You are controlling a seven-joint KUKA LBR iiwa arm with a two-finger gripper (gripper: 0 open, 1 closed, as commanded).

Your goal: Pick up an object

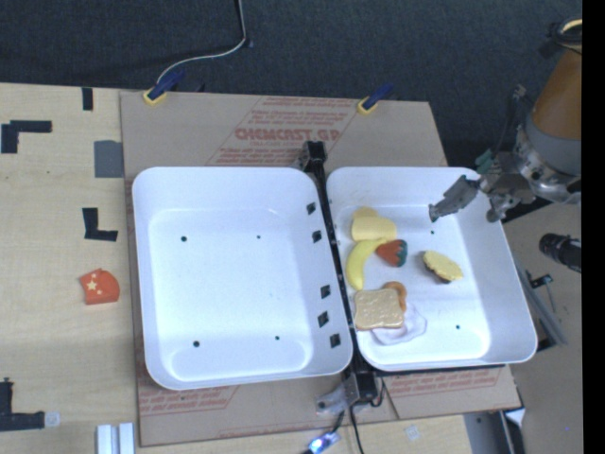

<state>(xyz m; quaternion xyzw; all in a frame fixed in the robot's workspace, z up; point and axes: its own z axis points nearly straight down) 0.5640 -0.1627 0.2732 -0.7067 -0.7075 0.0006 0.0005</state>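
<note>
Hovering w/ fingers spread, nothing held: gripper (470, 202) up-right of banana (357, 261). Banana's long axis near vertical, top tip curving right toward strawberry (392, 252).

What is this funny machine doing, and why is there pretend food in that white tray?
It is a robot arm, grey and orange, reaching in from the right. One camera looks down from above. Its hand hangs over the right bin, with nothing seen between its fingers. In that bin lie toy foods: a banana, a yellow piece, a strawberry, a slice of toast and a small bun. The left bin sits beside it. An orange toy lies on the bench. The robot's job is to pick something up.
</note>
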